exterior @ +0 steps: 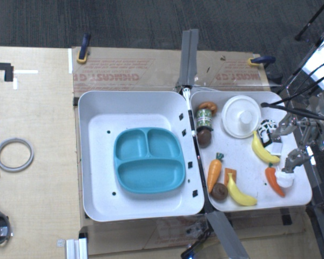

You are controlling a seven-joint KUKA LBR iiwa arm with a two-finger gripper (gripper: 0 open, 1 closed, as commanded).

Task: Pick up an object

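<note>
Camera view looks down on two white bins side by side on a wooden surface (pixel 32 90). The left bin (pixel 94 117) carries a blue divided plate (pixel 149 159). The right bin (pixel 299 190) is crowded with toy food: two bananas, one (pixel 263 150) curving by the right wall and one (pixel 238 193) near the front edge, a carrot (pixel 214 171) by the divider, a second carrot (pixel 274 180) at the right, a white lidded cup (pixel 241 116), a small jar (pixel 204 120) and a brown ball (pixel 220 191).

The gripper (pixel 289 161) sits at the right wall of the right bin, just above the right-hand carrot and beside the upper banana. Whether the jaws are spread or pressed together I cannot tell, as cables and metal parts blur that corner.

The likely target is that carrot: orange, short, tapered, with a pale end next to the jaws, lying flat close to the wall. To pick it well, the jaws should straddle its narrow width across the body, not along its length, stay off the bin wall and the banana, and close near the thicker middle, since smooth tapered plastic is likely to squirt out of an end grip.
</note>
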